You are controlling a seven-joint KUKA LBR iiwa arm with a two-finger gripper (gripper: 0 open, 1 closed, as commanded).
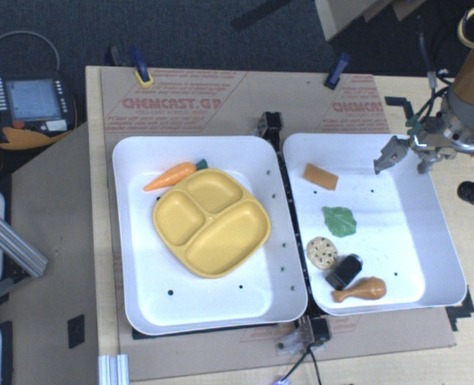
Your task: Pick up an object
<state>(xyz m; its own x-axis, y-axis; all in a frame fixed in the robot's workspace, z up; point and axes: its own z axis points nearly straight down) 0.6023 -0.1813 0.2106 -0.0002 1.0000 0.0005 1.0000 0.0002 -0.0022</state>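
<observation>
- Hovering over the right bin's (429,215) far corner, my fingers (405,155) stood parted, holding nothing.
- Risk judged: the orange block (321,176) lay well aside; descending here would grasp bare bin.

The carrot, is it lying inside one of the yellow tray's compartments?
No, the carrot lies on the left bin's white floor, against the outer upper-left edge of the yellow tray.

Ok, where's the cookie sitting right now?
The cookie lies in the right bin, near its left wall toward the front, just below the green leaf and touching the black block at its lower right.
</observation>
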